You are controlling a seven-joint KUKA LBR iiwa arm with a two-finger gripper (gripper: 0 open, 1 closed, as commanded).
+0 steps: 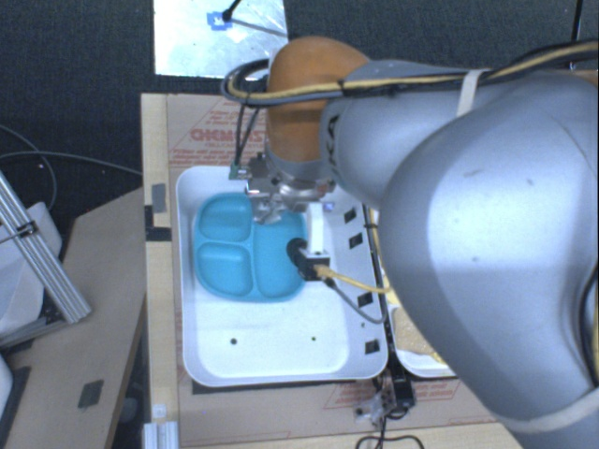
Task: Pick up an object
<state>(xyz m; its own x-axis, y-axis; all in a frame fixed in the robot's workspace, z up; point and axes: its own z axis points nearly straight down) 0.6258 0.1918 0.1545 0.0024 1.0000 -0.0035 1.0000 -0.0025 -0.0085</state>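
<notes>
So the left white bin (271,368) sits low on the worktop (112,251), bare floor toward 6 o'clock. Further back a blue divided tray (234,255) lies in it. The gripper (270,209) hangs over the tray's 12 o'clock edge; honestly can't tell its state.

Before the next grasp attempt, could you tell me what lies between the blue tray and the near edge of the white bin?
In the camera view, bare white bin floor separates the blue tray from that edge.
</notes>
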